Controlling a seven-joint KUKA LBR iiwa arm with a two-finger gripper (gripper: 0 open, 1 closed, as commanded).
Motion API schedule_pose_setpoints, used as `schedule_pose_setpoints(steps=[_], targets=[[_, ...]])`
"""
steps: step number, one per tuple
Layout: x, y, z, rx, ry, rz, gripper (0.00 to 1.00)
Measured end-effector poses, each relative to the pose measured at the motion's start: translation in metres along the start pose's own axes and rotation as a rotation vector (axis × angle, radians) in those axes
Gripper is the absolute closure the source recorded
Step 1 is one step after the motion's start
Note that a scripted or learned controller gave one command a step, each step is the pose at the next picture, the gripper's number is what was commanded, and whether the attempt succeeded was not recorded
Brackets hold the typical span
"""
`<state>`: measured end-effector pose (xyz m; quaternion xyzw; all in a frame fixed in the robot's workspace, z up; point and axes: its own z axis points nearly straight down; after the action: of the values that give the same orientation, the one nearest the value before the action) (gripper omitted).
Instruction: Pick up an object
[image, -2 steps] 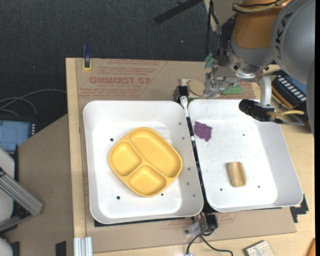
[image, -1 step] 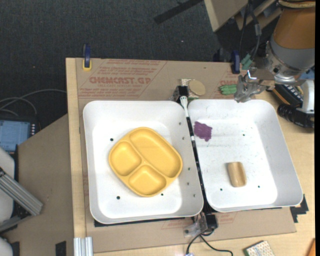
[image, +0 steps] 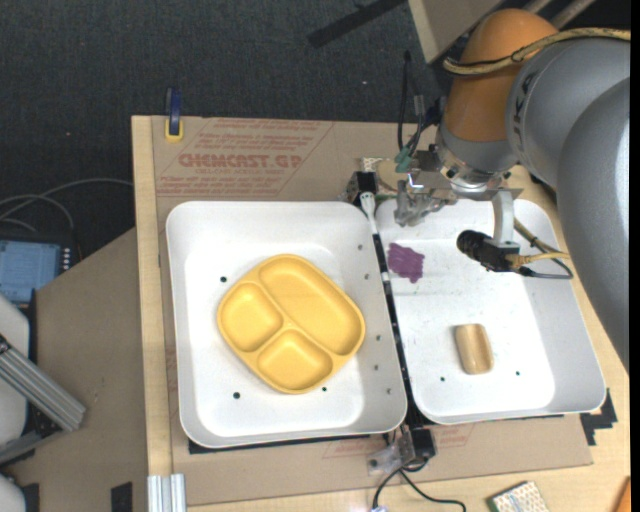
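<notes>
End effector hangs over the far left corner of the right bin, close to the wall it shares with the left bin. Cannot tell if it is open or closed (tip is small and cluttered from this angle), and nothing is seen clamped in it.

Purple object: small, crumpled-looking, lies on the right bin floor just below the end effector in the view, near it but apart. It sits close to the bin's left wall.

Tan piece: short, rounded, loaf-like, lies on the same bin floor toward the near side. It is well apart from the end effector and clear of the purple object.

Yellow divided plate: three compartments, lies flat and turned at an angle in the middle of the left bin, well away from the end effector.

Surface: pale board with red printed lettering along its far edge (partly readable), carrying both white bins side by side, edges touching. A blue clip grips the board's far left corner.

Room: dark carpeted floor behind and to the left. Thin cables loop on the floor at left, next to a blue box. A metal rail lies at lower left. The grey arm with its orange band comes in at upper right.
</notes>
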<state>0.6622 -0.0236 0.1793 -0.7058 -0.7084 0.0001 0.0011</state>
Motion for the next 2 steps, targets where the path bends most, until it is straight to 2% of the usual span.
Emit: schedule_pose_setpoints(steps=[1,2], targets=[[-0.004,-0.015,-0.107,-0.013,-0.002,0.003,1.00],[-0.021,-0.051,-0.159,-0.010,-0.003,0.006,1.00]])
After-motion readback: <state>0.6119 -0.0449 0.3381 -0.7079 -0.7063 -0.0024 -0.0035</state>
